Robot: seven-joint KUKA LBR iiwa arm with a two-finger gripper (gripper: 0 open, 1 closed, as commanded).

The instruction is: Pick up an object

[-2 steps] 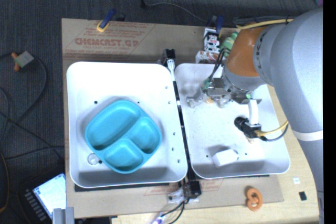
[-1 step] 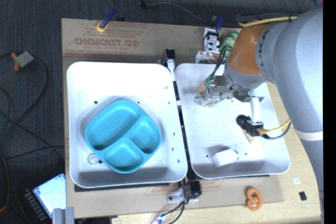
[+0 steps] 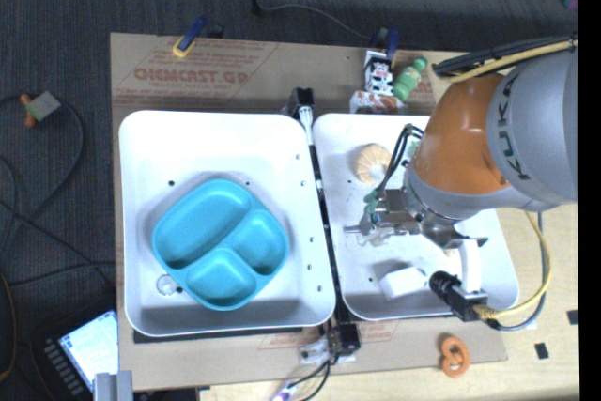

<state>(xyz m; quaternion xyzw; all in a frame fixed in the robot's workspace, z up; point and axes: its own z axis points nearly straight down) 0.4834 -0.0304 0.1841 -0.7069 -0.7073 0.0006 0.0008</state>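
The arm (image 3: pixel 488 136), grey with an orange band, reaches over the right bin (image 3: pixel 329 202) from the right edge of the scene. Its tool (image 3: pixel 380 219) hangs low inside that bin, near the bin's middle; whether the tool is spread or pressed together cannot be told, as the wrist body covers most of it. Nothing can be seen held in it.

Just beyond the tool, toward the bin's far wall, lies a rounded tan-and-white object (image 3: pixel 370 161), apart from the tool. On the near side of the tool, close to the bin's front wall, rests a small white block (image 3: pixel 402 280).

To the left of the tool, across the divider, the left bin (image 3: pixel 141 146) carries a blue three-compartment tray (image 3: pixel 222 242), lying tilted.

Past the far rim of the right bin, on the brown worktop (image 3: pixel 188 75), stand a small printed package (image 3: pixel 377 82) and a green item (image 3: pixel 408 80). An orange ring (image 3: pixel 454 355) lies on the worktop in front of the right bin, nearer than the tool.
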